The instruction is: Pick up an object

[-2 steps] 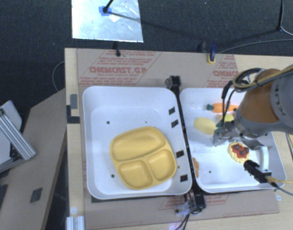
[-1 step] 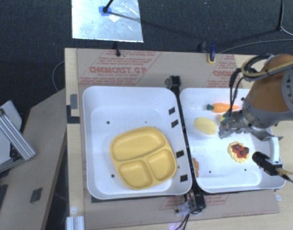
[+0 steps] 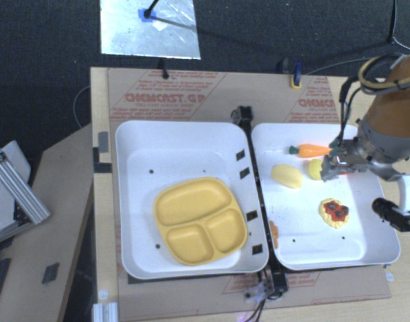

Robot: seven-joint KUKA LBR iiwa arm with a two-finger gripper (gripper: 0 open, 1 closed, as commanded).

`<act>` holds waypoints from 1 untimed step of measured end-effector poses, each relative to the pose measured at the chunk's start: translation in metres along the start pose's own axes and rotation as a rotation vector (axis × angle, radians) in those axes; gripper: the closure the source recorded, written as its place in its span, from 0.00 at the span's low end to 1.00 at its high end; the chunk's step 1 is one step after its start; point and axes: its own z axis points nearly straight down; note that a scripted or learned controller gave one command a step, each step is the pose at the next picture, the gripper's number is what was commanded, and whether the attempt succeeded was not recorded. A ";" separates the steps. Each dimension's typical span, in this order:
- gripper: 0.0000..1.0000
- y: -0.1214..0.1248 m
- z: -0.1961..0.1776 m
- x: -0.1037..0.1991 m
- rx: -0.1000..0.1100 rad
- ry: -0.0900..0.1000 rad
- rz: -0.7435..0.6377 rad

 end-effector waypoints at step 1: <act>1.00 0.001 -0.050 0.000 0.001 0.001 -0.001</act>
